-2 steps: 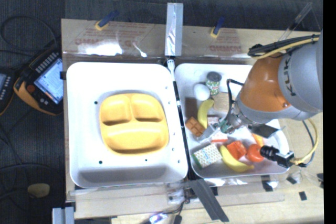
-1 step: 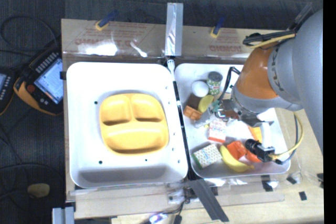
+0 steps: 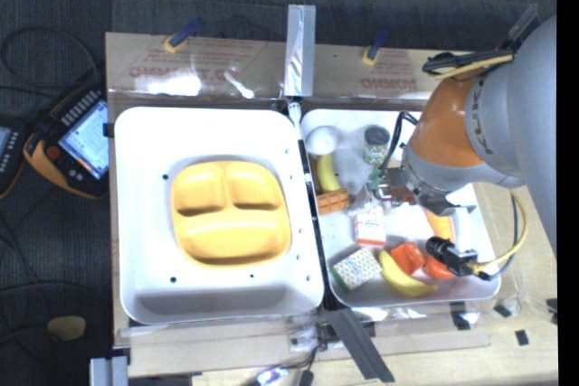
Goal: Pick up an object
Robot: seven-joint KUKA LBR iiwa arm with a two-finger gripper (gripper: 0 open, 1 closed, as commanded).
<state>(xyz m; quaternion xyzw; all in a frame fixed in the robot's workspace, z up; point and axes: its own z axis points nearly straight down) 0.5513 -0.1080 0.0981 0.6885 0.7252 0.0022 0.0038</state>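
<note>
- Camera view, looking down on the bench, has the arm reaching in from the right and bent low over the right bin, its orange band above the wrist.
- Wrist and band cover the claw from above, so whether it stands apart, together, or clamped on anything I cannot tell — nothing is seen in its grasp.
- By my reading the step in hand is the descent onto a target: the claw is down among the clutter and no lift has begun.
- Nearest thing is a small white and red packet, just below the claw toward the near edge of the bin; a small orange-brown block lies just to its left.
- A banana lies to the left of the claw, along the wall between the bins, with a white cup up and to the left and a dark-topped jar just above.
- Further below the claw are a checked packet, a second banana and a red-orange piece.
- A yellow divided tray lies in the left bin, well apart from the claw.
- The next move likely calls for closing on one item only — the packet looks the likeliest — then a straight rise, without snagging neighbours.
</note>
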